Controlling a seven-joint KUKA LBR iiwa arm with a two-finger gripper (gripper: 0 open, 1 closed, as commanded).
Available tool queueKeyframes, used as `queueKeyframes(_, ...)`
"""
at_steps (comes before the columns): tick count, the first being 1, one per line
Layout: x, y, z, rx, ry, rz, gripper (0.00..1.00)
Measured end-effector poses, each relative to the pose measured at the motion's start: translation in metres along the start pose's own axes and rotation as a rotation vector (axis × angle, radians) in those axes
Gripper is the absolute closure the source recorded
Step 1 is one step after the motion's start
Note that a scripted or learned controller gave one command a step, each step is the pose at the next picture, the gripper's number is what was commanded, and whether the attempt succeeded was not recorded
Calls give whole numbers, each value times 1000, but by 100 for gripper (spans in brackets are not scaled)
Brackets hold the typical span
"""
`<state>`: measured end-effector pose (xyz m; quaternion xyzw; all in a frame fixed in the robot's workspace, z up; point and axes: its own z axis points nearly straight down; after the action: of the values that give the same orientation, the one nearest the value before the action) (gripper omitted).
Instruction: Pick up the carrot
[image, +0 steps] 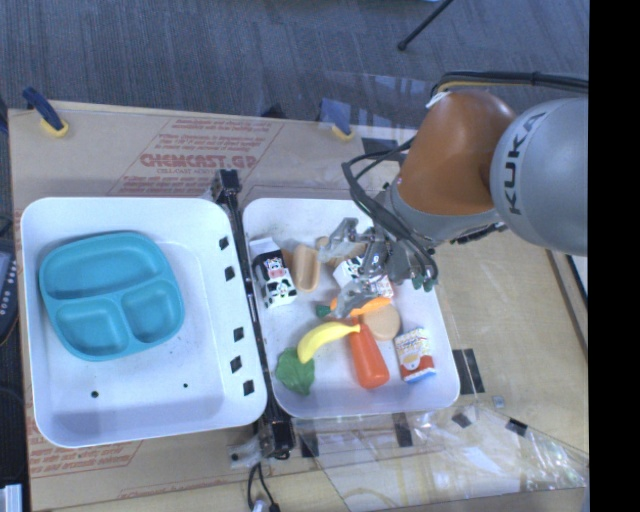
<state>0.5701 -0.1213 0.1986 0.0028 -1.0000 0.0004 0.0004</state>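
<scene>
The carrot (362, 304) is a thin orange piece with a green top. It lies in the right bin (440, 300), between a yellow banana (325, 340) and a round tan piece (383, 322). My gripper (347, 267) hangs low over the bin's middle, just above and behind the carrot. Its fingers stand apart, open. The near fingertip (351, 296) is right at the carrot's upper edge, and the far one (341, 237) is by a bread roll (305, 267). A small black-and-white item shows between the fingers, but nothing looks gripped.
The right bin also holds a cow-patterned carton (275, 279), an orange bottle (368, 361), a small red-and-white carton (414, 356) and a green leafy piece (295, 372). In the left bin (130, 400) lies a blue divided tray (110, 292). The arm's bulk (470, 160) overhangs the right bin's far right corner.
</scene>
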Motion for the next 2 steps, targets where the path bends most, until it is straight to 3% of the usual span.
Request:
queueKeyframes(1,-16,-19,102,1,-12,-114,0)
queueKeyframes(2,40,-49,102,0,-13,42,0)
